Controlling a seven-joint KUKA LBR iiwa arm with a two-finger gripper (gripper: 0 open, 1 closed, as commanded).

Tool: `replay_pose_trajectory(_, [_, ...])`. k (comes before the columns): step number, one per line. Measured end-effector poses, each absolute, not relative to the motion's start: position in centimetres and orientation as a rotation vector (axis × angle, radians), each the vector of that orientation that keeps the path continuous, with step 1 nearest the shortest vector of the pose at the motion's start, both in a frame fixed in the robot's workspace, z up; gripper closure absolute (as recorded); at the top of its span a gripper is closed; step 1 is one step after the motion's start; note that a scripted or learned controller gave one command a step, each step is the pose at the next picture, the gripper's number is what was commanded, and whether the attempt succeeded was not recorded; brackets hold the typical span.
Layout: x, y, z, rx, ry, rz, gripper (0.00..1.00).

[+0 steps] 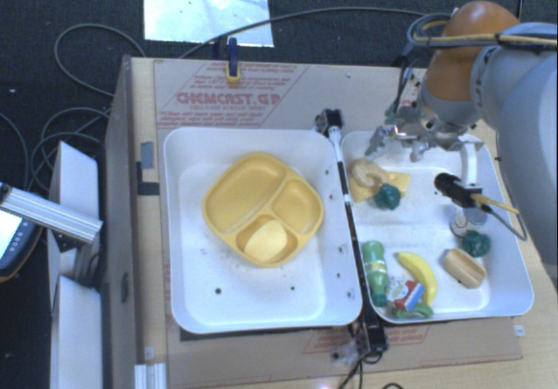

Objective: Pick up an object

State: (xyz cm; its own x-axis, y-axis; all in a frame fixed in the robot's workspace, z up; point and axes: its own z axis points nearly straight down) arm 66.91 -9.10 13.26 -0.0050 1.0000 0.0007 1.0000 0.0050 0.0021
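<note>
Yellow divided plate [263, 206] fills my left bin [196, 291]. Right bin [514, 287] is crowded: banana [418, 272], bun [464, 267]. I can't tell the gripper's [410, 136] opening

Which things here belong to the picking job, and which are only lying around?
For the job: gripper; right bin with banana, hot dog, green bottle, broccoli.

Lying about: yellow divided plate in left bin; cables beside the bench.

Place: a robot lab or test bench.
Bench: cardboard sheet [235, 91] under two white bins [187, 291].
Floor: dark carpet with loose cables [87, 34].
Machine: grey arm [514, 73] on a fixed station.
Contents: plastic toy food [417, 272].
</note>
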Motion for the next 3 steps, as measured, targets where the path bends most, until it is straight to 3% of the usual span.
replay_pose_trajectory(1, [61.4,-11.0,9.2,2.219,2.222,-0.001,0.00])
replay_pose_trajectory(2, [61.5,-11.0,10.4,2.215,2.222,0.003,1.00])
replay_pose_trajectory(3, [63.9,-3.4,18.6,2.215,2.225,0.006,1.00])
